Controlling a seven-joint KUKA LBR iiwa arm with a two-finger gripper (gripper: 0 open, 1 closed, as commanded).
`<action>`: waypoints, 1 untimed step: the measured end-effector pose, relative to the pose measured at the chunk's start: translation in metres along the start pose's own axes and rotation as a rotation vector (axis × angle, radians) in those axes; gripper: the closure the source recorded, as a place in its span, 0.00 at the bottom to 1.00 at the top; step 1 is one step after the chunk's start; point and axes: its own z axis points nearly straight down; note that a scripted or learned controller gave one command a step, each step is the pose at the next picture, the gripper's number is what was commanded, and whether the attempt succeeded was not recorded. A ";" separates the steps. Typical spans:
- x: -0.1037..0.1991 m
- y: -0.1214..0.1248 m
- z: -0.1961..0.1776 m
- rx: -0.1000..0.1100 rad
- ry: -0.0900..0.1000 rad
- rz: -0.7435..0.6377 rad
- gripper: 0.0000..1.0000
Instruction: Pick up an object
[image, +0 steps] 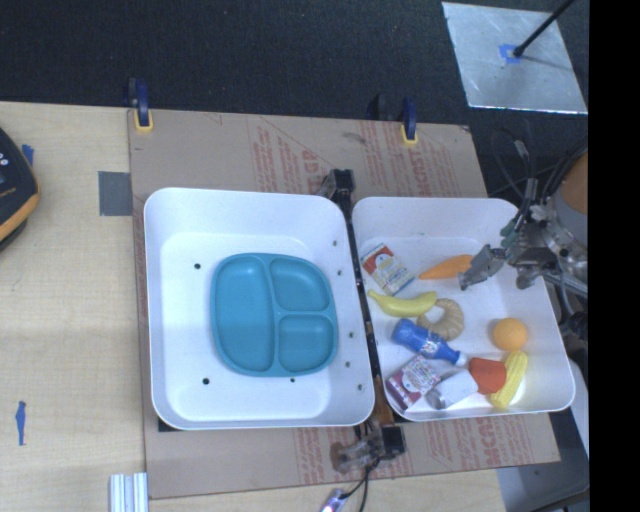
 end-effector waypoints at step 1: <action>0.021 -0.010 0.137 0.000 -0.001 -0.001 0.00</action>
